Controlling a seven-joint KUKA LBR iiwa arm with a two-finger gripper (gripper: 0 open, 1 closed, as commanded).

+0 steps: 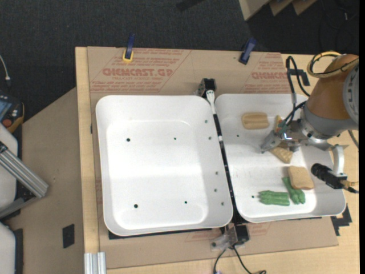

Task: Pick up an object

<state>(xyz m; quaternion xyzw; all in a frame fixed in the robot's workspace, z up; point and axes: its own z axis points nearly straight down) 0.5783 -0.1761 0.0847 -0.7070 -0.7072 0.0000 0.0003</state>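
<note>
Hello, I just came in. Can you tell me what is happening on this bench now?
A robot arm reaches into the right bin. Its gripper is low over a small tan piece. Nearby lie a tan roll, a tan block and two green pieces. Nothing is clearly lifted yet.

Robot lab: clamped cardboard (171, 67), cables (293, 79)

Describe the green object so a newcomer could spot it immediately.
Look in the right-hand bin, along its near edge. The green object lies there, long and lumpy, beside a tan block. It and a second green piece touching it are the bin's green things; this one lies farther left.
</note>
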